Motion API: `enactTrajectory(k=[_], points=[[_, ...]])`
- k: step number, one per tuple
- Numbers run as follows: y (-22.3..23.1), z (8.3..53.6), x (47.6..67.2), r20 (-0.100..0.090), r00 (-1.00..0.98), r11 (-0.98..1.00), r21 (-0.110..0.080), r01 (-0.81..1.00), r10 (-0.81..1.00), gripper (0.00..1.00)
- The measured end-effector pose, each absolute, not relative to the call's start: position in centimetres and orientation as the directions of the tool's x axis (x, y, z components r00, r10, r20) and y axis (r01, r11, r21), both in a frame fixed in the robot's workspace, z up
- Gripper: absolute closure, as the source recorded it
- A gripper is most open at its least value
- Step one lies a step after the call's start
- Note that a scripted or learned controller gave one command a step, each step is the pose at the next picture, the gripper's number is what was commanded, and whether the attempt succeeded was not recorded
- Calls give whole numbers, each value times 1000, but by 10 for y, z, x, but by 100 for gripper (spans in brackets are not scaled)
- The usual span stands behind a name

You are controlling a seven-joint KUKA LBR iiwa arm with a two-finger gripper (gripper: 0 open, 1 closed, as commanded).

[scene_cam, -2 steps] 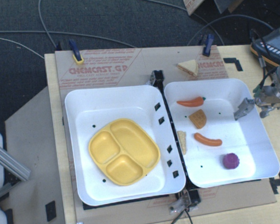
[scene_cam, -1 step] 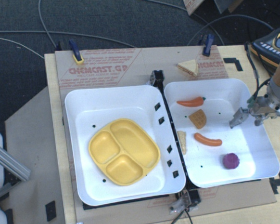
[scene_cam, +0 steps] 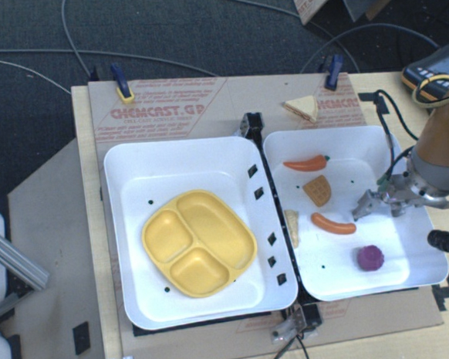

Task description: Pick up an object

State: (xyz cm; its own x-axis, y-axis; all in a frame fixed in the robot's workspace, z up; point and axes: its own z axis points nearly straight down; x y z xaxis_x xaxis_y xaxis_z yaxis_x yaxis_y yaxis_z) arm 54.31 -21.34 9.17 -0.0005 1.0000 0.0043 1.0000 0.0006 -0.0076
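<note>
The grey arm [scene_cam: 439,150] reaches in low over the right bin [scene_cam: 418,276], wrist tilted, its jaws pointing at the bin floor; I cannot tell whether they are apart or together. Just beside their tip lies a smooth orange sausage [scene_cam: 333,223]. Nearer the camera sits a round purple ball [scene_cam: 371,258]. Beyond lie a tan cracker [scene_cam: 317,191] and a glossy carrot [scene_cam: 306,163]. Well apart, the left bin [scene_cam: 127,221] holds a yellow compartment plate [scene_cam: 198,243].
</note>
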Motion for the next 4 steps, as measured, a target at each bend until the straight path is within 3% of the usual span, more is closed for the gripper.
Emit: enactTrajectory(k=[1, 3, 4], points=[[-215, 107, 546, 1, 0, 0, 1, 1000, 1000, 100], [-207, 221, 567, -3, -2, 2, 7, 1000, 1000, 100], [-207, 251, 568, -1, -1, 1, 4, 1000, 1000, 100]])
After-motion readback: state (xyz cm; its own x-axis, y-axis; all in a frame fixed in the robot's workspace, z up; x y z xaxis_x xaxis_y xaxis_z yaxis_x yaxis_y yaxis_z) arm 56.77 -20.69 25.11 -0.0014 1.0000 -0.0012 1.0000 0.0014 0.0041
